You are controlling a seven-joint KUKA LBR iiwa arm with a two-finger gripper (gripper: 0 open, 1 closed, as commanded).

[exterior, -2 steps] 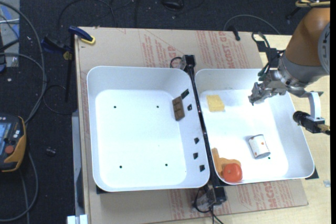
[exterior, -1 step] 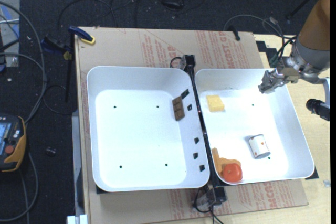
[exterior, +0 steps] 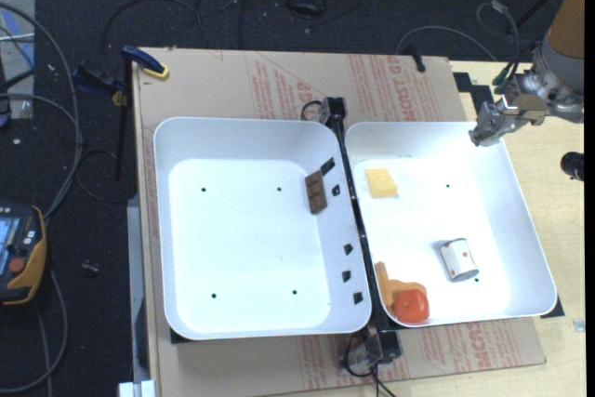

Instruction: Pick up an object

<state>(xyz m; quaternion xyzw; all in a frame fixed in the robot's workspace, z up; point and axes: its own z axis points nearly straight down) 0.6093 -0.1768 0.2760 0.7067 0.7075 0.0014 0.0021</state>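
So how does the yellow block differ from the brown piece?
The yellow block is squarish and pale; the brown piece is narrow and dark. The yellow block lies in the right bin, the brown piece in the left bin. Both look flat and lie near the divider.

Red mirrored lettering on the cardboard sheet (exterior: pixel 279 74), illegible.

Bright, even light from above washes the 2 white bins (exterior: pixel 246 228) almost featureless, with soft glare on their floors. Shadows are faint and short. The dark floor (exterior: pixel 74 5) looks grainy; overall focus is slightly soft.
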